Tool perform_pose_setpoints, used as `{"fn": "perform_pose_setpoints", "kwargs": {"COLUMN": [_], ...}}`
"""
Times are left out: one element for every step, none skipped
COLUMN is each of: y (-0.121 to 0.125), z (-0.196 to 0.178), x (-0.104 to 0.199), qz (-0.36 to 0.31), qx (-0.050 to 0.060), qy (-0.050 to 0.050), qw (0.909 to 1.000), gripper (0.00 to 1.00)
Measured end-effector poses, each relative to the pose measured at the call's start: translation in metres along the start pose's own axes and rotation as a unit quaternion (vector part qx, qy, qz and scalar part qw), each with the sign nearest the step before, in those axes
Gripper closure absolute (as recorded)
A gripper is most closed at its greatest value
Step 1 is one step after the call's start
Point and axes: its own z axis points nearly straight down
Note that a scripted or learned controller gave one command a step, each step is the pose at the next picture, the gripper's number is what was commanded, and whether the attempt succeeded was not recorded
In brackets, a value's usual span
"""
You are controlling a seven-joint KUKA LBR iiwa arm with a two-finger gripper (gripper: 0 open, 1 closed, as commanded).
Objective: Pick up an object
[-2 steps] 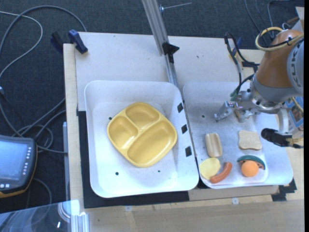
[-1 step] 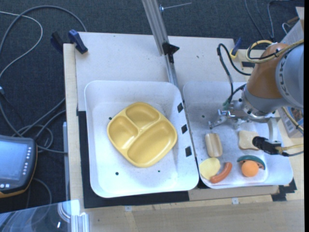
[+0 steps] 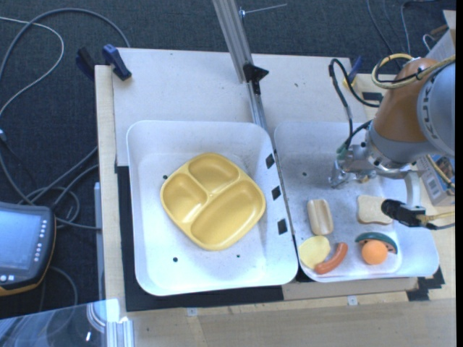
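Two white bins (image 3: 145, 194) are sitting side by side. One yellow divided plate (image 3: 213, 201) is lying in the left; one bun (image 3: 320, 216), one bread slice (image 3: 373, 209), one yellow disc (image 3: 314, 251), one sausage (image 3: 331, 259) and one orange (image 3: 374, 252) are lying in the right.

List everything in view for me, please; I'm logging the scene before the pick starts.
bins: two, white, side by side on the bench
divided plate: one, yellow, left bin
bun: one, tan, right bin
bread slice: one, pale tan, right bin
round slice: one, pale yellow, right bin's near edge
sausage: one, red-orange, beside the round slice
orange: one, orange, right bin
arm: one, grey and orange, over right bin
gripper: one, metallic, above right bin
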Motion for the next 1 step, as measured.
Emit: {"fn": "perform_pose_setpoints", "kwargs": {"y": [0.002], "z": [-0.044], "x": [0.0031], "qz": [-0.001], "qx": [-0.003], "qy": [-0.001], "qw": [1.0], "gripper": [1.0]}}
